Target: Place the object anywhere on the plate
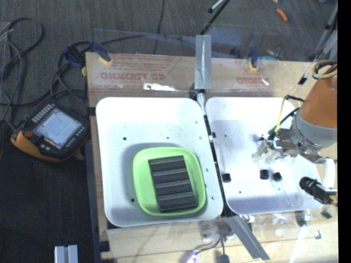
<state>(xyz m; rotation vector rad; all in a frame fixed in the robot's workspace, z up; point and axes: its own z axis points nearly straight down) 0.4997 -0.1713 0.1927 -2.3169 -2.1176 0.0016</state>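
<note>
Left bin (115,130): shallow, white; holds green plate (140,166), squarish with rounded corners.
Object (173,183): dark grey ribbed block, lying on the plate, filling its middle.
Right bin (241,119): white, with small dark bits near the gripper.
Gripper (270,175): low over right bin; jaw state cannot be told.

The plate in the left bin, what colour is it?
Light green; the plate carries a dark grey ribbed block, seen clearly in the camera view from above.
</note>
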